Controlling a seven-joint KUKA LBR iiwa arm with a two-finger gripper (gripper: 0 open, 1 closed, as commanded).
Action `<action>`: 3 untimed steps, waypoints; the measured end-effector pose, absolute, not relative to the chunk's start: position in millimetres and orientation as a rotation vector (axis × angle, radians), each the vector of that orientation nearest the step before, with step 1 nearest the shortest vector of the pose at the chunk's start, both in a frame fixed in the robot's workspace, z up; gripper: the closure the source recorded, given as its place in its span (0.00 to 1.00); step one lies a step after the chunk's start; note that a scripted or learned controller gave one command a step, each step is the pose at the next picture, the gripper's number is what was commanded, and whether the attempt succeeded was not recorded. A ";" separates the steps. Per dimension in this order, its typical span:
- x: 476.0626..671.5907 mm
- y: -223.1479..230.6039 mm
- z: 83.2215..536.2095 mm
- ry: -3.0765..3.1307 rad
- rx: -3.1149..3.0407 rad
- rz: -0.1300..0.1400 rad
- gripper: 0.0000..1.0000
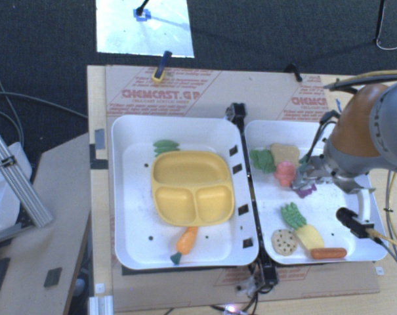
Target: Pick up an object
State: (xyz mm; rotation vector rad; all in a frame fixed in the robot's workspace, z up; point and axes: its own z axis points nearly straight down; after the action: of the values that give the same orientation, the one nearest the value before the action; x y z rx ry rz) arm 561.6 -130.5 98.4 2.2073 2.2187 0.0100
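Camera view: the arm reaches in from the right over the right bin, its gripper low above a purple toy and just beside a pink toy; whether it is wide, narrow or holding anything cannot be told. The same bin contains a green leafy toy, a tan slice, a pineapple, a cookie and a red sausage. The left bin holds a yellow divided plate, a carrot at its near edge and a green pod at its far edge.
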 end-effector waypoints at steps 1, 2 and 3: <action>484.5 -98.0 83.9 2.225 2.223 0.000 1.00; 560.4 -160.2 135.1 2.214 2.209 0.007 1.00; 556.5 -156.5 131.4 2.224 2.216 0.002 0.00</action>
State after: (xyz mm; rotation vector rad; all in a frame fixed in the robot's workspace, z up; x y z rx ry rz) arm 556.5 -156.5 131.4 2.2157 2.2237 0.0015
